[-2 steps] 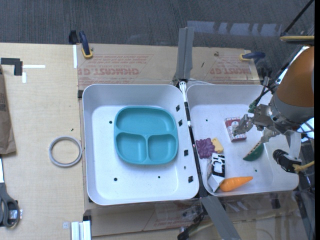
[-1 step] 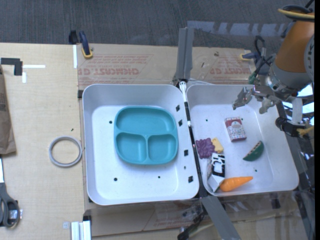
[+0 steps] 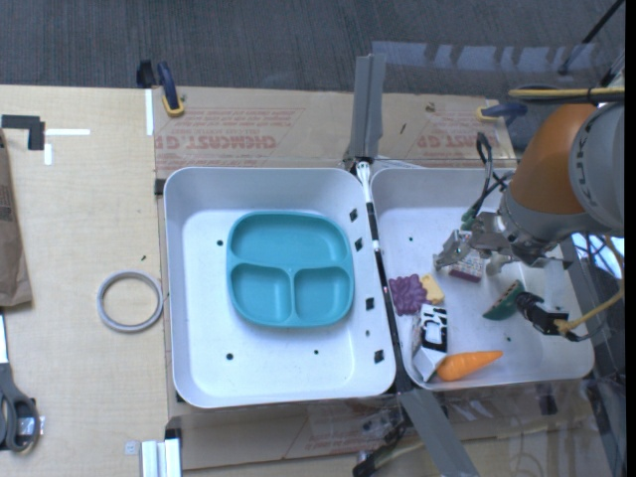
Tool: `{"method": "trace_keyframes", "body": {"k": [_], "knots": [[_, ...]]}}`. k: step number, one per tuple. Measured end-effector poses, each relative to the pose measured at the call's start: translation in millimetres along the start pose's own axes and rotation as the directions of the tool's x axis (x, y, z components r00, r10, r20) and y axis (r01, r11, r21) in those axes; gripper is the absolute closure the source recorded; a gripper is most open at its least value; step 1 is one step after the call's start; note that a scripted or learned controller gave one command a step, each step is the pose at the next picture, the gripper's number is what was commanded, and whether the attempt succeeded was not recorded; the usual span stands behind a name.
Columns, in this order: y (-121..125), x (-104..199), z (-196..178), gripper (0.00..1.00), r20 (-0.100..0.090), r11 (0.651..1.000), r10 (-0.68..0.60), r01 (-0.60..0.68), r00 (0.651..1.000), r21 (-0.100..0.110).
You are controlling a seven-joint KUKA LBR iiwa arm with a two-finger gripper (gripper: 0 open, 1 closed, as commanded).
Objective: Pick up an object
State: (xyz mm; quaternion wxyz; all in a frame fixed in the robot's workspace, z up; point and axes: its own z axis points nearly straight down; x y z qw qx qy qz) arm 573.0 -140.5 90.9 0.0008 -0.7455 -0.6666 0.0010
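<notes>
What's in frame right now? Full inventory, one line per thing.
bins: 2, white, side by side on the bench
plate: 1, teal, three compartments, in the left bin
grapes: 1 bunch, purple, right bin by its left wall
carrot: 1, orange, right bin, front
carton: 1, black and white, right bin, just left of the carrot
yellow piece: 1, right of the grapes
green item: 1, right bin, right of centre
tape ring: 1, grey-white, on the bench left of the bins
clamp: 1, blue and yellow, rear of bench
arm: 1, grey with orange band, from the right
tool: 1, low in the right bin
</notes>
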Motion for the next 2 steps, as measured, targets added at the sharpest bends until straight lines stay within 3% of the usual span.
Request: {"method": "trace_keyframes", "body": {"k": [1,2], "knots": [[-0.5,-1.3,-8.4,1.0,0.0,1.0,0.004,-0.004,1.0,0.002],[17.6,64.6,-100.2,1.0,0.0,0.998,0.057,-0.057,0.998,0.0]]}}
